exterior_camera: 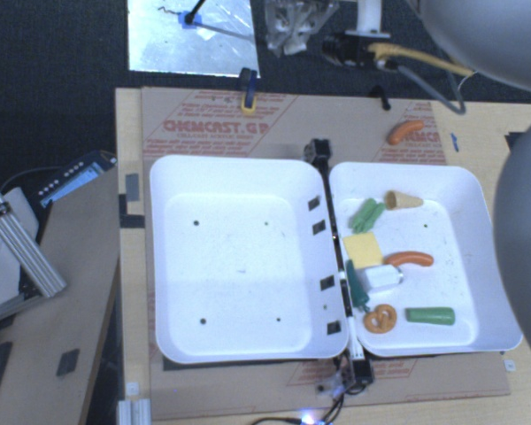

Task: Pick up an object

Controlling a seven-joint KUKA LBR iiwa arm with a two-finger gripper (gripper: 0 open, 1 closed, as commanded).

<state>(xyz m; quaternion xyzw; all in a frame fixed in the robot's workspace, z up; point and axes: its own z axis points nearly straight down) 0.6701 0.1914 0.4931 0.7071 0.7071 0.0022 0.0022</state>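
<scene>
The left bin (pixel 239 264) lies bare on the bench, leaving all likely targets crowded into the near half of the right bin (pixel 480 237): a yellow block (pixel 364 251) touching a white piece (pixel 380 279), a green pod (pixel 367 213) and a cone (pixel 404 200) above them, an orange sausage (pixel 409 259), a pretzel (pixel 380 318) and a green cylinder (pixel 430 315), the last lying apart and probably easiest to grasp. A second sausage (pixel 405 132) rests outside on the board. The gripper (pixel 289 25) hangs beyond the bins, well apart from every object; whether it is open or closed cannot be told, and nothing appears to be held.
</scene>
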